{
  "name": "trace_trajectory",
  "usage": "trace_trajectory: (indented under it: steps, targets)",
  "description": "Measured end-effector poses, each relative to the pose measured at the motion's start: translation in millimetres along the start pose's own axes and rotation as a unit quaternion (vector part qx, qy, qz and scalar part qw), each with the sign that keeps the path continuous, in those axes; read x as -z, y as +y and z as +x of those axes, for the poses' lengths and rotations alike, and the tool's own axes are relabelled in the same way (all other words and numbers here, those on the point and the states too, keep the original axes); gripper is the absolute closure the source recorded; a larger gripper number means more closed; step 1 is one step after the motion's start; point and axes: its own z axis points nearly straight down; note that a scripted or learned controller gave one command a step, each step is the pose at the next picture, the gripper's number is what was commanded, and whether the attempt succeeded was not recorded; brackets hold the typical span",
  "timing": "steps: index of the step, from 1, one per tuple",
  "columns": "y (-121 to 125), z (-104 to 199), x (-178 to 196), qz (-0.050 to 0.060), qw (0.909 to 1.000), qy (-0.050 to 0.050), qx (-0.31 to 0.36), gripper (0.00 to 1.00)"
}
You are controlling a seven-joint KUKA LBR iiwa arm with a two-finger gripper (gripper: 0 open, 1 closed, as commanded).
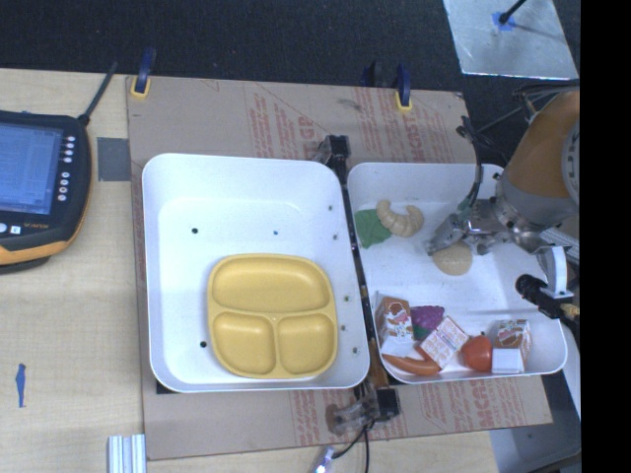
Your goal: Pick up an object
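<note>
My gripper (461, 236) hangs low in the right bin (493, 180), near its middle, with the grey arm and orange band (537, 156) coming in from the right. Its fingers look spread and open, with nothing between them. A round beige lump (454, 260) lies just below and in front of the fingertips, touching or nearly touching them. A beige croissant-shaped piece (401, 218) and a green piece (370, 228) lie to the gripper's left.
Along the right bin's front edge lie a printed packet (394, 321), a purple piece (427, 317), a red-white packet (446, 340), an orange piece (412, 366), a red ball (476, 353) and a small box (511, 338). A yellow divided plate (273, 316) sits in the left bin (237, 190). A pendant (35, 185) rests at far left.
</note>
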Motion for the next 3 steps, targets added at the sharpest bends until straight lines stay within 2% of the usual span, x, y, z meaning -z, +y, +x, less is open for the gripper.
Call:
trace_trajectory:
  steps: [1, 2, 3]
  targets:
    - [3.6, -1.6, 15.9, -0.005, 1.0000, -0.002, 0.002, 1.00]
    - [-45.4, -28.4, 9.5, -0.012, 0.9999, -0.004, 0.000, 1.00]
    - [-58.1, 23.4, 95.7, -0.001, 1.0000, 0.000, 0.000, 1.00]
